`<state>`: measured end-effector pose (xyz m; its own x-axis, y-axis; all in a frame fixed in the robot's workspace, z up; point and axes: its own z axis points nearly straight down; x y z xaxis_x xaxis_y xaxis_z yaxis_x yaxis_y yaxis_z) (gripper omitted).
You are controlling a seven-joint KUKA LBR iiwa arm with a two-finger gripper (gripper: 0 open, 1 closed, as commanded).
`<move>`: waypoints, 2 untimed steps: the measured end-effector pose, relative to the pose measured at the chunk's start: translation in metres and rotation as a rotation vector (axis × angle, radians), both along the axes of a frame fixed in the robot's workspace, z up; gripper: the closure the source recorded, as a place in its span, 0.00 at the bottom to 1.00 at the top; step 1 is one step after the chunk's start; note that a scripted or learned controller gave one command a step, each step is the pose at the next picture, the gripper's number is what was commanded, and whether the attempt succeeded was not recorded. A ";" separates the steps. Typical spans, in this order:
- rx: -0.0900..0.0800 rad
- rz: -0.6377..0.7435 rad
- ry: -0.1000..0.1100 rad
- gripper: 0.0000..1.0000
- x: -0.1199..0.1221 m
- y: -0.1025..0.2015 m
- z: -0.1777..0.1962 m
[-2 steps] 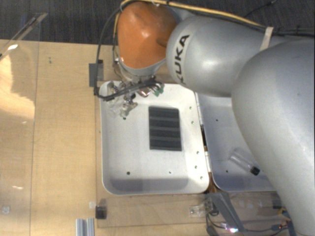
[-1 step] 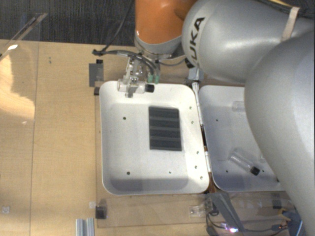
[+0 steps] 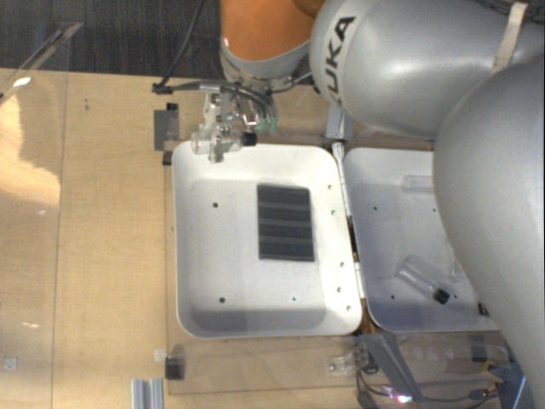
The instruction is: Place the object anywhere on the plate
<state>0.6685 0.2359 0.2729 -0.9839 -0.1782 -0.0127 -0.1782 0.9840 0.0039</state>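
Observation:
A dark grey ridged rectangular plate [image 3: 285, 222] lies flat in the middle of the left white bin [image 3: 204, 296]. My gripper [image 3: 220, 139] hangs over the far left corner of that bin, up and to the left of the plate, under the orange wrist band. Nothing is visible in it. A clear tube-like object with a black end [image 3: 421, 281] lies in the right bin [image 3: 383, 228], near its front. Another faint clear item [image 3: 417, 182] rests near that bin's far side.
The grey arm covers much of the right bin and the upper right of the view. Black brackets [image 3: 165, 129] sit at the left bin's far left corner and another [image 3: 174, 367] at its near left corner. Bare wooden bench [image 3: 85, 228] stretches to the left.

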 end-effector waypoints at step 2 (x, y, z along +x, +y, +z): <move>-0.002 0.093 0.001 1.00 0.001 0.000 -0.002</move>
